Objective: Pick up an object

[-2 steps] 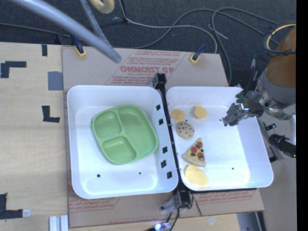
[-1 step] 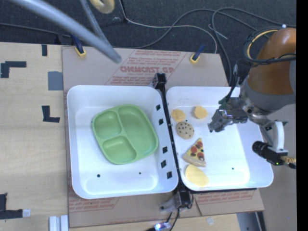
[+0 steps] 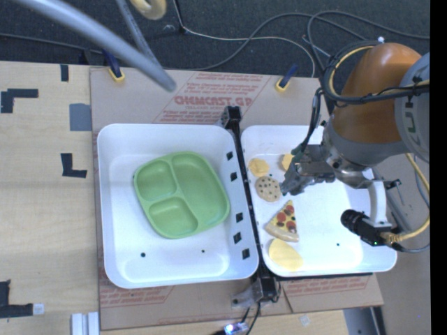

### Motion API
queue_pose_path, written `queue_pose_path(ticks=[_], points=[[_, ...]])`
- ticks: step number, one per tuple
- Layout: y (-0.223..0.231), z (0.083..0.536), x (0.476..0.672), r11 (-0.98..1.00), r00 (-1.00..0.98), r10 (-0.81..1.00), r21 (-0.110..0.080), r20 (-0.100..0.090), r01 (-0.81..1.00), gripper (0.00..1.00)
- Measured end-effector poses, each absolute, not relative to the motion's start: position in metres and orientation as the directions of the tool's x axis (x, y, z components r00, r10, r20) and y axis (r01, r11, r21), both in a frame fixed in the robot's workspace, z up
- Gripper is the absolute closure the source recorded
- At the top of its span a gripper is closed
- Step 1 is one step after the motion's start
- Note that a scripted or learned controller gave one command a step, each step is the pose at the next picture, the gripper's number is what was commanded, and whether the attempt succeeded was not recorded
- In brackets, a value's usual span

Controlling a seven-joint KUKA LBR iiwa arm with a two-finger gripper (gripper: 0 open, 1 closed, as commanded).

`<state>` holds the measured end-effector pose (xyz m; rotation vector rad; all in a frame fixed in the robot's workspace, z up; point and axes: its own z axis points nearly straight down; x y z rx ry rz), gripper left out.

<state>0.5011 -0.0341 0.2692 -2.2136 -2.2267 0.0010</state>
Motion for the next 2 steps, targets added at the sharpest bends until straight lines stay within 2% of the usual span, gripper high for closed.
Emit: queue_pose_path(ticks=[1, 2], points=[[0.025, 0.257, 0.490, 0.006, -0.006, 1.000, -0.003, 0.000, 1.000, 1.00], [0.075, 0.257, 0.488, 0.007, -0.007, 1.000, -0.002, 0.001, 1.000, 1.00]])
